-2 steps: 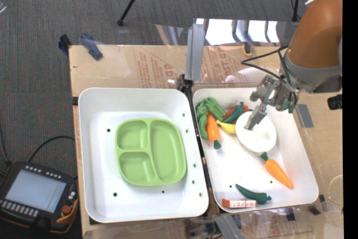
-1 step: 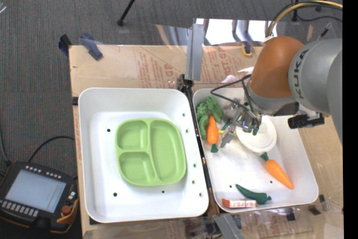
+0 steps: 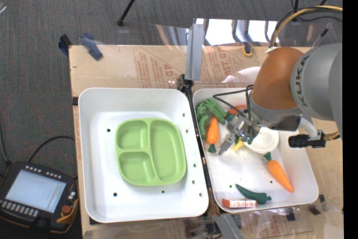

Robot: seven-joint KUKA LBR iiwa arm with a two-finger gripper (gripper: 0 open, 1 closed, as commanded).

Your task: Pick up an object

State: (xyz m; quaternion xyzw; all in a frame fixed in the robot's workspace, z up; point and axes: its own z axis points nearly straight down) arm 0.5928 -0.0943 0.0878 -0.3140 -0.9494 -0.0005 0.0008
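Carrot (image 3: 213,130), smooth orange plastic and tapered, is seen in the right bin (image 3: 311,176) just beside the gripper (image 3: 228,143). Jaws are seen parted, nothing held. A slip is likely on the rounded glossy surface; the nearby green leafy toy (image 3: 211,109) could be nudged.

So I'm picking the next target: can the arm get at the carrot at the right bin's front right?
Probably yes. That carrot lies alone on the bin floor, nothing on top, with the gripper in the same bin.
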